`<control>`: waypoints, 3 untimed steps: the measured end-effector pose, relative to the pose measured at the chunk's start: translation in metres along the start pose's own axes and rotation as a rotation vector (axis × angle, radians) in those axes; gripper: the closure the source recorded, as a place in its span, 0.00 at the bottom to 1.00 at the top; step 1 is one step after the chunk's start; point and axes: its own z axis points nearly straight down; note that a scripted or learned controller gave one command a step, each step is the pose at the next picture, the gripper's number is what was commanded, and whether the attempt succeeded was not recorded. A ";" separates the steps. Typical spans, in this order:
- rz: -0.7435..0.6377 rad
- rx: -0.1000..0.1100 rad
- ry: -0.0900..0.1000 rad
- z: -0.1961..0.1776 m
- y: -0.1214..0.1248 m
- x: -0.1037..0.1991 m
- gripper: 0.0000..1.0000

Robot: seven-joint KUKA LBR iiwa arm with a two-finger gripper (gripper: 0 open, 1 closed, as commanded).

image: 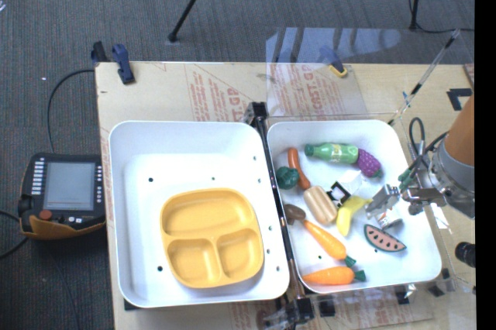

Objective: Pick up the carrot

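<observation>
An orange carrot (329, 276) with a green top lies along the front wall of the right bin (422, 259). A second orange carrot-like piece (325, 240) lies slantwise just above it, its upper end by a brown piece (293, 211). My gripper (386, 212) hangs over the right half of this bin, between a yellow banana (346, 214) and a watermelon slice (384, 238). Its two grey fingers stand apart, open, with nothing between them. It is to the right of both carrots and a little above them in the view.
The right bin also holds a green bottle (333, 153), purple grapes (369, 163), a red sausage (297, 166), a dark green piece (288, 178) and a tan bun (319, 204). A yellow divided plate (211, 237) lies in the left bin (132, 166).
</observation>
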 end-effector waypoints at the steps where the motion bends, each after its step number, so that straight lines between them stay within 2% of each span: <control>1: 0.141 0.010 0.007 0.137 -0.009 0.048 0.00; 2: 0.153 0.015 0.008 0.129 -0.010 0.046 1.00; 3: 0.143 -0.001 0.003 0.034 -0.006 0.136 1.00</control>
